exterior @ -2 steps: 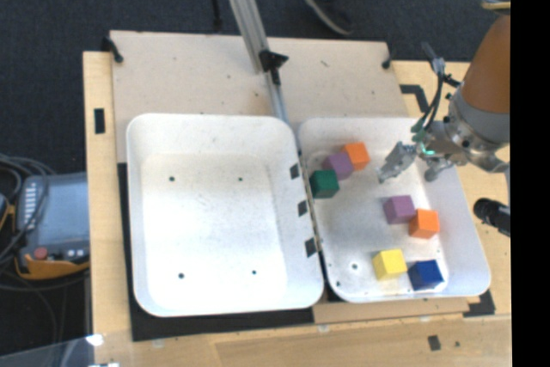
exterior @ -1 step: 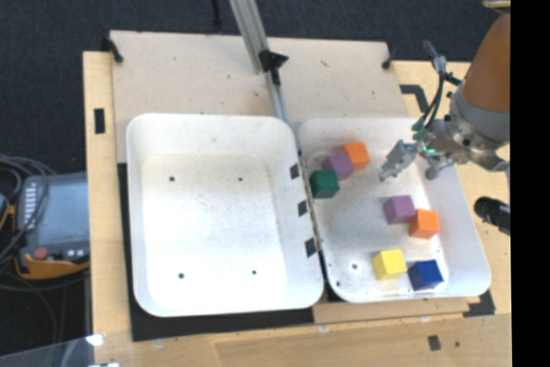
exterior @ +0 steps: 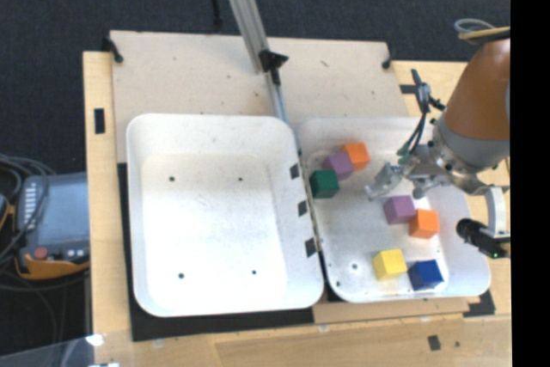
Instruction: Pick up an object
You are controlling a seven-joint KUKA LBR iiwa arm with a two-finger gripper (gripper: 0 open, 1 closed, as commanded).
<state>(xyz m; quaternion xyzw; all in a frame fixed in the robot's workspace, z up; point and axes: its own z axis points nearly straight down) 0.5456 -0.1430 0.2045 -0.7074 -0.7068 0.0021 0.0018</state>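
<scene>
Progress looks early, judged from the camera view: no block sits in the claw [exterior: 384,182], which hangs low over the right bin [exterior: 344,275], and whether it is apart or together I cannot tell. Every block lies in that bin, so grasp and lift remain. Count: two bins on the surface [exterior: 258,56]. Six blocks: two purple, at 10 [exterior: 340,165] and centre [exterior: 399,208]; two orange, at 11 [exterior: 357,154] and 3 [exterior: 424,223]; one green block [exterior: 324,183] at 9; one yellow block [exterior: 389,263] and one blue block [exterior: 425,274] near 5.
</scene>
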